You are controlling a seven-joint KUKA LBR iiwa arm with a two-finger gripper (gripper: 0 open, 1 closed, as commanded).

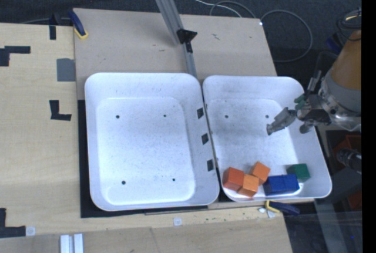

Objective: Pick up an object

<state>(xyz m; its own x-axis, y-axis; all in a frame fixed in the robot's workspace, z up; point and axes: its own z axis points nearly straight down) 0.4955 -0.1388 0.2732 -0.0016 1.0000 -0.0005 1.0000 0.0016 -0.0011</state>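
Observation:
Along the front edge of the right bin [247, 84] lie small blocks: three orange ones [234, 178], [260, 171], [249, 186], a blue block [281, 185] and a green block [300, 172]. My gripper [288, 128] hangs over the right side of this bin, above and behind the blocks and well apart from them. Its fingers are open with nothing between them. One finger [278, 122] points down and left toward the bin floor.
The left bin [94, 93] stands beside the right one, their rims touching at the middle. A metal pole [167, 2] slants in from the top to the bins' shared back corner. A yellow-blue clamp [276, 208] sits at the right bin's front rim.

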